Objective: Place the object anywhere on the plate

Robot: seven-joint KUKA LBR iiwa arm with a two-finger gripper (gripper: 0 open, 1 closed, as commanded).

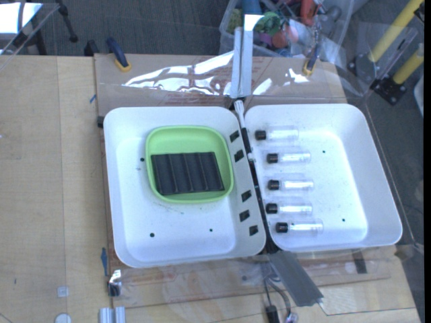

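From above, the left white bin [128, 200] holds a green plate [156, 140], and a dark ribbed block [186, 173] lies flat on the plate. The right white bin [350, 173] has five clear tubes [291, 182] in a column along its left side

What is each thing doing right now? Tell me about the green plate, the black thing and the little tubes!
Green plate: flat in the left bin, right side up.
Black ridged block: lying flat on the plate.
Five clear tubes: lying on their sides in a column in the right bin, black caps on, caps pointing toward the left bin.
Clear box of toys: behind the bins, full.
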